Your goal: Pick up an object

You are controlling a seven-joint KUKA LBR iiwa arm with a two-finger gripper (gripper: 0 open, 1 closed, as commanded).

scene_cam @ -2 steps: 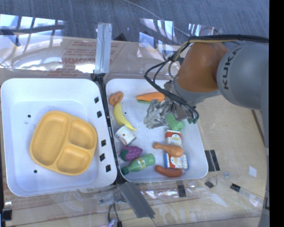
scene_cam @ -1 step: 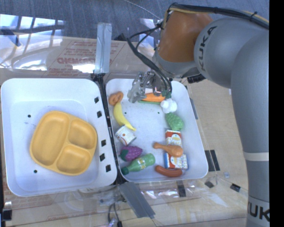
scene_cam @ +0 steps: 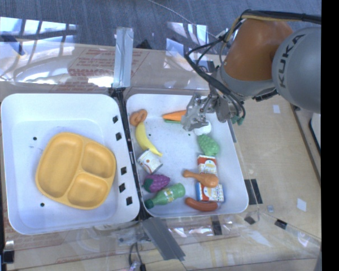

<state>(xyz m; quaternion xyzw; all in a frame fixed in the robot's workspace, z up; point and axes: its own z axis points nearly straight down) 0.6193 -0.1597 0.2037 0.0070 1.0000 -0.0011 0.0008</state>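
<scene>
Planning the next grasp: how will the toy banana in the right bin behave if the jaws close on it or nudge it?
The banana looks like glossy moulded plastic: probably stiff, light, perhaps slippery. Being curved and lying flat, it would likely pivot rather than roll, maybe bumping the small can at its lower end.

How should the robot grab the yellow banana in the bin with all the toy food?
Probably best around the middle of the banana, coming straight down from above. It lies flat on the bin floor, long and thin, so fingers set across its narrow width would fit. Its middle has bare floor on the right; its lower tip sits close to the small can, and the bin wall is near its left.
</scene>
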